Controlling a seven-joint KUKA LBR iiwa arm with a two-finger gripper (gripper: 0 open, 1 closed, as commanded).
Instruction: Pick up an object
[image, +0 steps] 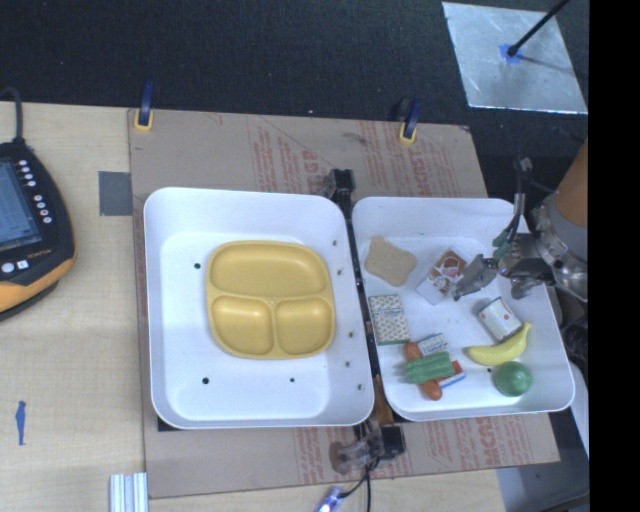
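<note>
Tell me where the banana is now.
In the camera view the banana lies in the right bin, near its right wall, just above the green ball.

Tool (492, 277) over right bin (400, 214); toys inside.

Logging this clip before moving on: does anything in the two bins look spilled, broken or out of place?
Nothing stands out. The yellow divided plate lies flat in the left bin. The right bin holds loosely scattered but intact toys, including a banana, a green ball and a bread slice. The pincer hovers over that bin.
</note>
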